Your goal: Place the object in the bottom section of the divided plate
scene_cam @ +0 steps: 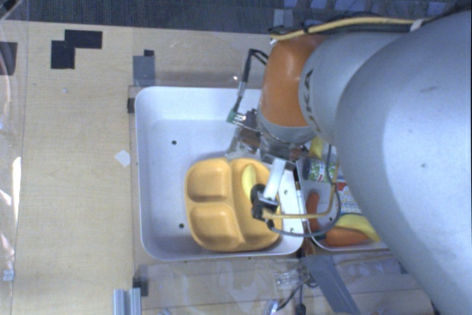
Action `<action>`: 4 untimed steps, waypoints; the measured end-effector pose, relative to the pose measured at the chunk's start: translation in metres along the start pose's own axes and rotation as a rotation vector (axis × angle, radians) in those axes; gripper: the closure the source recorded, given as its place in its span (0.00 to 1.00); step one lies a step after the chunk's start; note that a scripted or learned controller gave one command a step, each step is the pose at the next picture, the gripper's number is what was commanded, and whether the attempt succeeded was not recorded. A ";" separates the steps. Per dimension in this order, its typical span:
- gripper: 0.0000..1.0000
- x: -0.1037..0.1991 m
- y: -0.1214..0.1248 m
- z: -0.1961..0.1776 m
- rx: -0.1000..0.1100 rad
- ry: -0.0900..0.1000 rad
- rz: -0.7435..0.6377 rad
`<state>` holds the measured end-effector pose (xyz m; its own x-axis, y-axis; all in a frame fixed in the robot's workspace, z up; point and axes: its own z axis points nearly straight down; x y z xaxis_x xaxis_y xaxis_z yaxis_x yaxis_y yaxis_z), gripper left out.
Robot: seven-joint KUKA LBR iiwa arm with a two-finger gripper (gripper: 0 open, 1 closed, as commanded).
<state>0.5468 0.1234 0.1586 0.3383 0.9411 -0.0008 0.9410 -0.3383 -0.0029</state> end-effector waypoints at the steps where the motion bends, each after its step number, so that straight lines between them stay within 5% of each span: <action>1: 1.00 0.001 0.001 -0.008 0.001 0.000 -0.002; 2: 0.00 0.001 0.001 -0.008 0.002 0.000 -0.002; 3: 0.00 0.016 -0.030 -0.057 -0.004 0.001 -0.316; 4: 1.00 0.016 -0.028 -0.065 -0.003 0.001 -0.316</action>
<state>0.5262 0.1479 0.2236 0.0294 0.9996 0.0002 0.9996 -0.0294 0.0000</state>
